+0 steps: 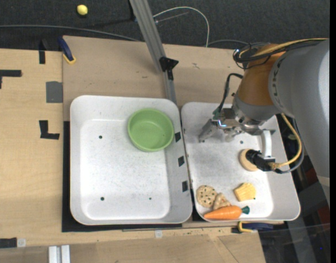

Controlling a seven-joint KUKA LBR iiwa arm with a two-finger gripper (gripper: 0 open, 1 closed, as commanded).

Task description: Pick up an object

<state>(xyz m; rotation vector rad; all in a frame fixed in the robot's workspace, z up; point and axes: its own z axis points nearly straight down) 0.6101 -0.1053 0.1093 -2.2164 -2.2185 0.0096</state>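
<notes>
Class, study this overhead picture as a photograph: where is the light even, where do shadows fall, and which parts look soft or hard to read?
Camera view: light falls evenly on both bins, with no harsh glare; the green bowl shows slight shading inside its rim; a soft shadow lies under the gripper on the right bin; the arm nearest the lens looks soft and oversized; the floor at the top is dark; the carrot and cookie read clearly.

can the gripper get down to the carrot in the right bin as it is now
Probably yes. The carrot lies uncovered along the right bin's near wall, beside a cracker. That wall may crowd the gripper, which hangs over the bin's far end.
</notes>
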